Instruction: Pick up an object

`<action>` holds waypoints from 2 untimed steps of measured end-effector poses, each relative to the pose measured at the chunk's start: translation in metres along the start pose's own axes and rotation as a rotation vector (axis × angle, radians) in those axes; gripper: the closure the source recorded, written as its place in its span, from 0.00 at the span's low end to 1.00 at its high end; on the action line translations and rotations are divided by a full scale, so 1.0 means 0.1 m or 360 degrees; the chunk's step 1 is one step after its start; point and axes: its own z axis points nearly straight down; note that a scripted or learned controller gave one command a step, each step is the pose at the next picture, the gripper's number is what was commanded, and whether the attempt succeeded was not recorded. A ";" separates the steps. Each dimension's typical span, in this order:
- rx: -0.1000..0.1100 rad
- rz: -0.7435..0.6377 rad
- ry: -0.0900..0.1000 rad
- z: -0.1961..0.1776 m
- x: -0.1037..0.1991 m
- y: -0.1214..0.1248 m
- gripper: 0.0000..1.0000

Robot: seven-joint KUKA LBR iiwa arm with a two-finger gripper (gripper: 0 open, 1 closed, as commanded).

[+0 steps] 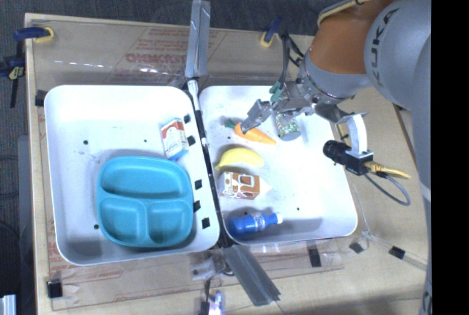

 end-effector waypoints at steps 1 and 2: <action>-0.0001 0.0045 0.0000 1.48 -0.07 0.29 0.00; -0.0001 0.0048 0.0001 1.58 -0.40 -0.23 0.00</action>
